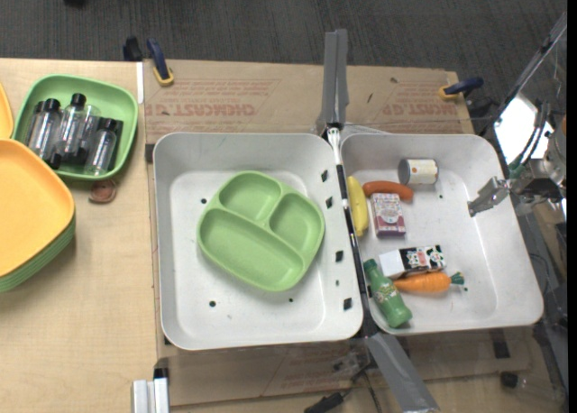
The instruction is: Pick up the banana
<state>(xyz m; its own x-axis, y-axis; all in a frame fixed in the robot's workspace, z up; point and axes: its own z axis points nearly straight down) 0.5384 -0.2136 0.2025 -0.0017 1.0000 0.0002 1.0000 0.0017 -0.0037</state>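
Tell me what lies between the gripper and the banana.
In the camera view, the gripper sits at the right bin's right side and the banana at its left wall. Between them lie the small pink carton and red sausage, then bare floor.

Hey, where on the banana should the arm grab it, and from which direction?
Probably grip the banana at its middle, coming straight down from above. It lies flat and lengthwise along the right bin's left wall, so the fingers should close across its narrow width, with the sausage and the small carton close on its right.
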